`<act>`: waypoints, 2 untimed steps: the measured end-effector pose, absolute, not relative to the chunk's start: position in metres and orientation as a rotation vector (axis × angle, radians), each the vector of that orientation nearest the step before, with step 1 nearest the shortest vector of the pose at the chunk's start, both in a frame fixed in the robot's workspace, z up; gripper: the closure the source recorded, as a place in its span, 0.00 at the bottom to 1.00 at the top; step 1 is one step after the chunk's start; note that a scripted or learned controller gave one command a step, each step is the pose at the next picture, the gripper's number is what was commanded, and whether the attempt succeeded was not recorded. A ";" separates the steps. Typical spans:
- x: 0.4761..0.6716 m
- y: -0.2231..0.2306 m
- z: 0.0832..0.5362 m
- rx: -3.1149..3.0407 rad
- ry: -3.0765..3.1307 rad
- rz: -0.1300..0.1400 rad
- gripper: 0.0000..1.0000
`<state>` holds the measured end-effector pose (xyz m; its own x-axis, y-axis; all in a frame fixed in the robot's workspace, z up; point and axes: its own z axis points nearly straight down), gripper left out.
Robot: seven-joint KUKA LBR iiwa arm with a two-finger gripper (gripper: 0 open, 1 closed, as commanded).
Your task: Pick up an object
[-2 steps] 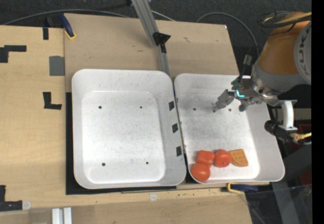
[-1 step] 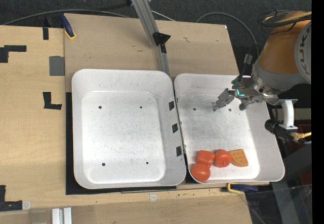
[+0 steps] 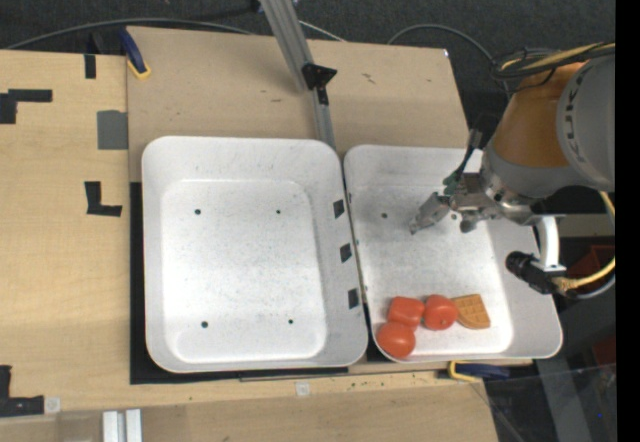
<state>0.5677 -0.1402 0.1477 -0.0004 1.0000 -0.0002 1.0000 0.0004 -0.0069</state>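
Left bin (image 3: 240,155) bare. Along the right bin's (image 3: 390,170) near edge: three red pieces (image 3: 415,322), touching, with an orange cracker (image 3: 472,311) just beside. Gripper (image 3: 428,218) above mid-bin, well apart, holding nothing; spread impossible to tell. Judged barely begun: reach, grasp, lift all left.

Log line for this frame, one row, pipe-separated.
arm: in from right | pincer: over right bin, nothing visibly held | red objects and tan piece: near edge of right bin, apart from pincer | pick: not done

Three red pieces (image 3: 412,321) and an orange-tan piece (image 3: 472,311) are seen in the speckled white right bin (image 3: 400,190).
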 end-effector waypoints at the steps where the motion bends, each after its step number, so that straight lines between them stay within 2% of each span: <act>1: 0.566 -0.139 0.093 -2.216 -2.219 0.008 0.00; 2: 0.567 -0.139 0.106 -2.217 -2.222 0.003 1.00</act>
<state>0.5672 -0.1386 0.1064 -0.0021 1.0000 0.0008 1.0000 0.0021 -0.0031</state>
